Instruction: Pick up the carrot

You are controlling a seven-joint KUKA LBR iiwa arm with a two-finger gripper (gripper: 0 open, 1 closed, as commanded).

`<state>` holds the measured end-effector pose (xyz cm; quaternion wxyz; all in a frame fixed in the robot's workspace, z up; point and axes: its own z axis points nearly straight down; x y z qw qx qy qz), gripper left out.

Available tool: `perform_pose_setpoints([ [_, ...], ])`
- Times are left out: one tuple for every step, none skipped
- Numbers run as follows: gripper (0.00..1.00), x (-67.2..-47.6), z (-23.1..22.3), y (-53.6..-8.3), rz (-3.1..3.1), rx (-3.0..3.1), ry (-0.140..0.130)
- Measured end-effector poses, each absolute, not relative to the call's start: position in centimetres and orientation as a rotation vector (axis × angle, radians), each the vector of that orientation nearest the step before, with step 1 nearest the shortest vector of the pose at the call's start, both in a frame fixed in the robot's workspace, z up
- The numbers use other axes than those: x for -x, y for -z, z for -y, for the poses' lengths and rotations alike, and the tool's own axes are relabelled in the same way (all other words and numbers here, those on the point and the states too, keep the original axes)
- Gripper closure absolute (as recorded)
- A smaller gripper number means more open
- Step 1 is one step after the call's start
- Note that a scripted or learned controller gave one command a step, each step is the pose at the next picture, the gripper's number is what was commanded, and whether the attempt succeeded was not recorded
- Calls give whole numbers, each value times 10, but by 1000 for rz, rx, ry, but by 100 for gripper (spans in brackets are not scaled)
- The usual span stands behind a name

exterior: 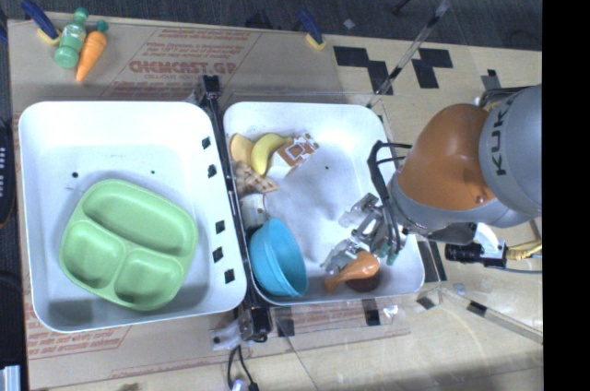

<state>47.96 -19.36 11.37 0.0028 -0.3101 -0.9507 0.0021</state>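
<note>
An orange carrot (pixel 89 53) with a green top lies outside the bins on the cardboard at the far left, beside a green bottle (pixel 69 43). My gripper (pixel 353 235) is low in the right bin (pixel 318 117), near its front right corner, far from that carrot. Its two fingers stand apart with nothing between them. A rounded orange-brown object (pixel 359 269) lies on the bin floor, touching the nearer fingertip from outside; I cannot tell what it is.
The right bin also holds a blue bowl (pixel 277 258) at the front left, a banana (pixel 265 149) and small brown food pieces (pixel 299 148) at the back. A green divided plate (pixel 129 242) lies in the left bin (pixel 55 126).
</note>
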Motion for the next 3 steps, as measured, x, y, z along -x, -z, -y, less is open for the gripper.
perform_pose_setpoints([
  [0,-477,210,-92,2789,1437,0],
  [100,-479,209,-103,2796,1423,1],
  [0,-479,209,-103,2796,1423,0],
])
